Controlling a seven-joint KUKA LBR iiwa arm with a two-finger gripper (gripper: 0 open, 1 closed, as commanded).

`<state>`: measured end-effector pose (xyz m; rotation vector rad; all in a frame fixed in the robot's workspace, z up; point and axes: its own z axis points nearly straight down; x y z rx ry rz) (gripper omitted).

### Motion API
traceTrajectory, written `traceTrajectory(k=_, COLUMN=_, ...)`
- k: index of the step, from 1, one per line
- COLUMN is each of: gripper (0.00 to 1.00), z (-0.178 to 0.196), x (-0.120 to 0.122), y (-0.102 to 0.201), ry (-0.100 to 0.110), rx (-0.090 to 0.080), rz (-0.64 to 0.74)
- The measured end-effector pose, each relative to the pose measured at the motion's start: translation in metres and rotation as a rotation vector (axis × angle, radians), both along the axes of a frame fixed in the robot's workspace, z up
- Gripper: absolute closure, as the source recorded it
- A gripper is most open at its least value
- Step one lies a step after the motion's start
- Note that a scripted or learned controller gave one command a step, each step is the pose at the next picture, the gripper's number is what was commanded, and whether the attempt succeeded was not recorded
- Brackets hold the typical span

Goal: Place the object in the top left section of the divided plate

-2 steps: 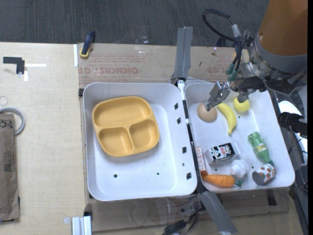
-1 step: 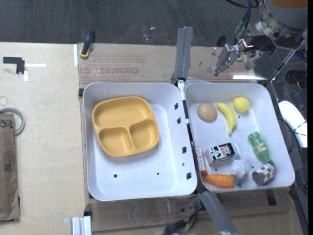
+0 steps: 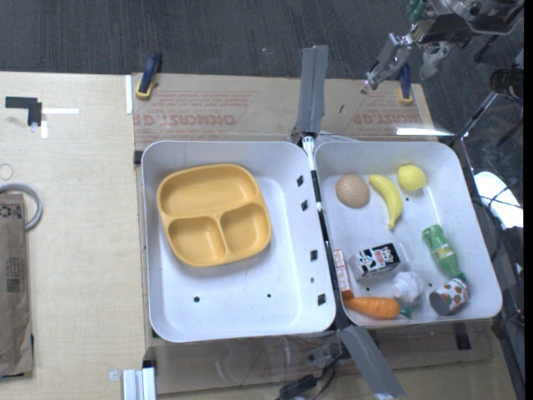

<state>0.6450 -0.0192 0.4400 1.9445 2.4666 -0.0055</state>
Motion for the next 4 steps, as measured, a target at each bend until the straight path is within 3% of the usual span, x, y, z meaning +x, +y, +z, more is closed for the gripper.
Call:
traceTrajectory(k=1, gripper=0.0, z=0.001, x=0.015, y=-0.054, ry=-0.002, rx=0.001, rz=0.172)
traceTrajectory(k=2, gripper=0.0, z=0.002, x=0.015, y=-0.095, ry=-0.003, rx=0.001, rz=0.391)
traceTrajectory(k=3, gripper=0.0, z=0.001, x=0.015, y=-0.152, ry=-0.003, rx=0.0, rz=0.483)
traceTrajectory(k=4, gripper=0.0, z=0.002, x=-0.036, y=-0.191, ry=-0.002, rx=0.002, rz=0.812)
